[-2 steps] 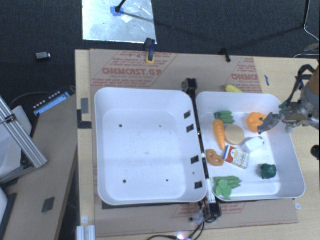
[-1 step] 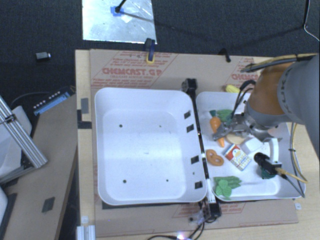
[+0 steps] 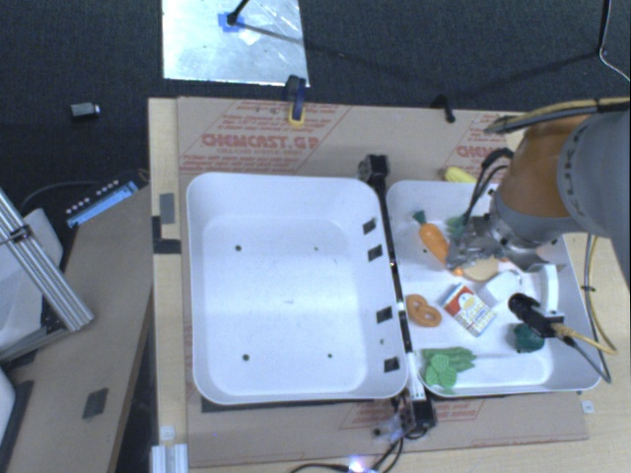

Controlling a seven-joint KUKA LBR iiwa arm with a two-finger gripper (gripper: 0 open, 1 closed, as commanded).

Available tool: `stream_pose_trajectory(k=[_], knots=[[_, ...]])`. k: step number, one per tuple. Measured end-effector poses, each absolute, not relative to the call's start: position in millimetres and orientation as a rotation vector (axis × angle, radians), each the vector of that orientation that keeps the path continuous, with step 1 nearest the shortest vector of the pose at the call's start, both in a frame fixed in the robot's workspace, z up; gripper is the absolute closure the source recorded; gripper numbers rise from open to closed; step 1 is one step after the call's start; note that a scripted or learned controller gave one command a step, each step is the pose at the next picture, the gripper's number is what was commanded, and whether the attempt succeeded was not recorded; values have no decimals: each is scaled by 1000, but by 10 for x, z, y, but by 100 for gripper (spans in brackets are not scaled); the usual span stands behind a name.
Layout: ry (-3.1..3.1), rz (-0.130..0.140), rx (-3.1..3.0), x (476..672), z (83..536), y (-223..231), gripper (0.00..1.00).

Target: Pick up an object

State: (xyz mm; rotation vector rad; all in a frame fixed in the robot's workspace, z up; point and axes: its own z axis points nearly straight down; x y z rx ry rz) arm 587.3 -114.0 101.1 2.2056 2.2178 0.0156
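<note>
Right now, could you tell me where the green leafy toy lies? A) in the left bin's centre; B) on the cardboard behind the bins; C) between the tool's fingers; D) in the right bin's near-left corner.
D: the green leafy toy lies in the right bin, at its near-left corner, just below the pretzel and apart from the tool.

Table carried a printed cardboard sheet. On the sheet sat two shallow white bins, left bin and right bin, side by side, touching along a black hinge strip.
</note>
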Motion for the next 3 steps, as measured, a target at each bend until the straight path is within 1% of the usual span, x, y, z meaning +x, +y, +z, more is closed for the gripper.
stream_pose_trajectory(k=[1,2,3], knots=[[2226,13,2207,6239,1887,-623,100],[2228,21,2202,6536,2919,76,100],[2221,19,2207,6412,4598,251,100]])
